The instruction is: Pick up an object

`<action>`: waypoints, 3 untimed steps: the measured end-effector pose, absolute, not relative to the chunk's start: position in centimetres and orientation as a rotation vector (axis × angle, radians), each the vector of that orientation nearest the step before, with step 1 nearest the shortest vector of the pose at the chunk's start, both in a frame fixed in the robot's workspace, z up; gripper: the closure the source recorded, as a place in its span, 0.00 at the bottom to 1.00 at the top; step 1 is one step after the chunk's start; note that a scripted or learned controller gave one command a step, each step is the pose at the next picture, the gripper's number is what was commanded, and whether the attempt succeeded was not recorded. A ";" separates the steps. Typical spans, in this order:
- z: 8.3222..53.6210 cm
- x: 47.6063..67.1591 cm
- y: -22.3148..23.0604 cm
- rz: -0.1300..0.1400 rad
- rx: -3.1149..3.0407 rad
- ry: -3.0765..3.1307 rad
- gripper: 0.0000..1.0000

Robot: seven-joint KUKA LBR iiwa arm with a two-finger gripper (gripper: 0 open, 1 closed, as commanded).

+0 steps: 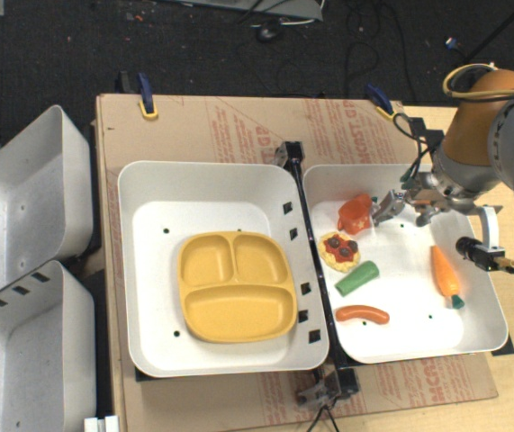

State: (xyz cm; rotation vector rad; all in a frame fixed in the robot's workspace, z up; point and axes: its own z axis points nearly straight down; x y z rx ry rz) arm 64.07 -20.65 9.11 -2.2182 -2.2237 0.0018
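Looking down — camera view: we find the gripper (390,207) low in the right bin (482,331), right of centre in the frame, beside the red toy (356,212).
Pincer: we cannot tell whether it is spread or pressed together.
Red toy: we judge it light, stiff plastic, a bit slick — best taken across its narrow middle.
Neighbours: pizza piece (339,251) just below it, green piece (356,277), sausage (362,314), carrot (446,274) at right.
Obstacles: bin wall close by; yellow plate (237,286) sits apart in the left bin (139,268).
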 end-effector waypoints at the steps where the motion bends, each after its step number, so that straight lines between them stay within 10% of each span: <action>1: 10.3 64.2 -20.6 -0.001 -2.220 -2.228 1.00; 3: 19.7 64.8 -21.6 -0.003 -2.223 -2.227 1.00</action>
